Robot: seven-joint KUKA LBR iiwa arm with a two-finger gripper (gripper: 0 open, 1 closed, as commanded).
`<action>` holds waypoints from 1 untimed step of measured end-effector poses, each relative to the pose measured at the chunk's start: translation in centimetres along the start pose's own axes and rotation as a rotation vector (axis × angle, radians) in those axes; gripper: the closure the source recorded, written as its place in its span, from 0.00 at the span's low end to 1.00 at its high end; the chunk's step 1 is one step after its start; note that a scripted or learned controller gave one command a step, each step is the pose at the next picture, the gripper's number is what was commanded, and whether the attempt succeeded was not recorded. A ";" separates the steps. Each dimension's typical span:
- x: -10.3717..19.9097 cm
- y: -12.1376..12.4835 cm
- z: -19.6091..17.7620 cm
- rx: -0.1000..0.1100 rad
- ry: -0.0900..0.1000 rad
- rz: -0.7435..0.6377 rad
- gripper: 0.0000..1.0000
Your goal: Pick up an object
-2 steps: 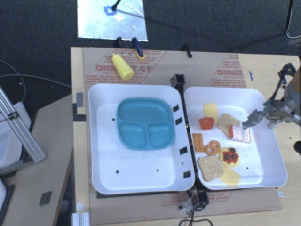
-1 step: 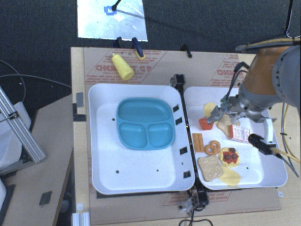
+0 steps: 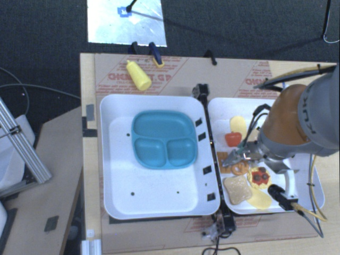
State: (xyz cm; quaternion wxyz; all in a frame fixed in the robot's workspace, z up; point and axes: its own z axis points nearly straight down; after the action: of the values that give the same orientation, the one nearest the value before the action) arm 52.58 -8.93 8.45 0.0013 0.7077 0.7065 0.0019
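**Q:** Where is your pincer, and what lies around it?

**A:** My gripper (image 3: 234,159) hangs low over the right bin (image 3: 303,209), near that bin's left wall. The metal fingers are too small and cluttered against the toys for me to say whether they are spread or closed — I cannot tell. I see nothing between them.

**Q:** Which thing is nearest?

**A:** A small pretzel (image 3: 239,168), brown and looped, lies just below the fingertips, practically under them. A red toy pepper (image 3: 232,139), smooth and rounded, sits just above, toward the far side. A slice of toast (image 3: 237,189), flat, tan and roughly square, lies nearer the front edge.

**Q:** And the rest?

**A:** A pale yellow rounded piece (image 3: 238,124) lies beyond the pepper; a red berry-like piece (image 3: 260,177) sits to the right of the pretzel, below my wrist. The left bin (image 3: 118,195) holds a blue divided plate (image 3: 163,139) of glossy plastic, well apart from me.

**Q:** So the next move?

**A:** I judge a short straight descent onto the pretzel — its shape is roughly round, so no long axis matters much
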 end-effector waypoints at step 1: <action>0.4 -3.7 -0.3 -0.008 -0.005 0.001 0.00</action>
State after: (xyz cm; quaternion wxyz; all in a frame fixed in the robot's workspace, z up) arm 48.90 -8.51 8.75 0.0057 0.7080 0.7062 0.0030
